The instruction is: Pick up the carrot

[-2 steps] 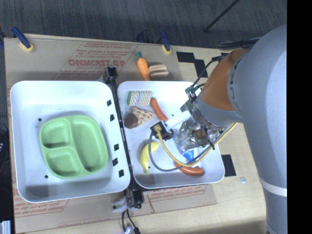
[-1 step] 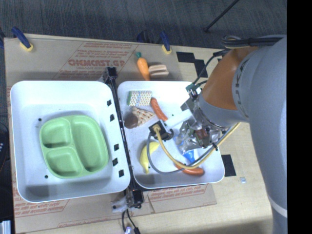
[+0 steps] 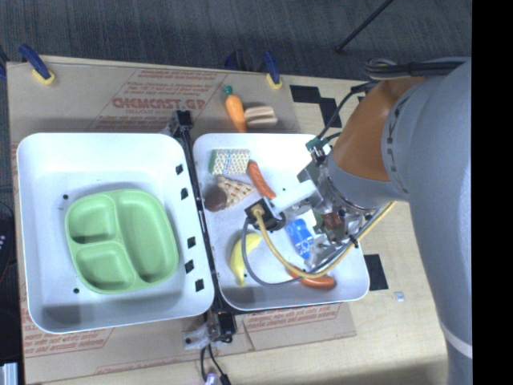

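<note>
Dark carpet is showing beyond a cardboard-covered worktop (image 3: 385,327) that is carrying 2 shallow white bins side by side. Taking the right bin (image 3: 204,147) as the landmark: the left bin (image 3: 32,215) is sitting directly beside it and is holding a green divided plate (image 3: 120,239). Inside the right bin, toy foods are lying scattered: a cracker-like piece (image 3: 230,161) near its upper-left corner, a sausage (image 3: 261,179) just beside that, a brown cone-like piece (image 3: 227,192) below, a banana (image 3: 240,257) toward its lower left, a blue item (image 3: 300,237) near its middle, and an orange-red piece (image 3: 319,280) near its lower right edge.

The carrot (image 3: 234,111), orange with a green tip, is lying outside the right bin, just beyond its upper rim, beside a bun-like piece (image 3: 260,117).

The arm is reaching over the right bin, and the pincer (image 3: 333,229) is hanging above its right half, well apart from the carrot. Cables and the wrist are masking it, so I cannot tell how it is set.

By my judgement the approach step is not yet under way. The next move is calling for travel past the upper rim, then alignment across the carrot's narrow body before descending.
</note>
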Tool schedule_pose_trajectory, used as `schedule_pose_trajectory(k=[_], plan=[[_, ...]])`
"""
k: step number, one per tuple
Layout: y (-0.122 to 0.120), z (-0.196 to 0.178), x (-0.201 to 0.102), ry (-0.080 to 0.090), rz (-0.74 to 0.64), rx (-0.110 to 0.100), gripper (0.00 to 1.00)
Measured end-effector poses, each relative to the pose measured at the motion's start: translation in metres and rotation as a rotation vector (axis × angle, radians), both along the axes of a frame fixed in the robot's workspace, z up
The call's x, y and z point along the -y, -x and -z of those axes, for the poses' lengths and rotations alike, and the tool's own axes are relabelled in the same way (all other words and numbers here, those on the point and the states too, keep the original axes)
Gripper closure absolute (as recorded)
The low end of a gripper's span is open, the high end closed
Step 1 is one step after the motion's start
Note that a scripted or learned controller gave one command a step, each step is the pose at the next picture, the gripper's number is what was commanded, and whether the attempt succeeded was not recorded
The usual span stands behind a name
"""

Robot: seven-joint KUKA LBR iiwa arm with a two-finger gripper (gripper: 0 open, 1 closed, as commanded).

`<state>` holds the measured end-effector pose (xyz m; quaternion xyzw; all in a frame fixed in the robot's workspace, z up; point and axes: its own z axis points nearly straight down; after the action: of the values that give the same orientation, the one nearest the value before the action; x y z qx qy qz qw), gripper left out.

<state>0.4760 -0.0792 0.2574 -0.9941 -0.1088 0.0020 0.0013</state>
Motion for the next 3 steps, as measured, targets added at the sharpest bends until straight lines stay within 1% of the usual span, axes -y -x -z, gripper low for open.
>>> schedule_pose_trajectory(k=[1, 2, 3], plan=[[0.0, 0.016, -0.032, -0.002, -0.191, -0.001, 0.0], [-0.07, 0.067, -0.004, 0.0, -0.146, -0.002, 0.0], [-0.099, 0.167, 0.012, -0.002, -0.271, -0.002, 0.0]])
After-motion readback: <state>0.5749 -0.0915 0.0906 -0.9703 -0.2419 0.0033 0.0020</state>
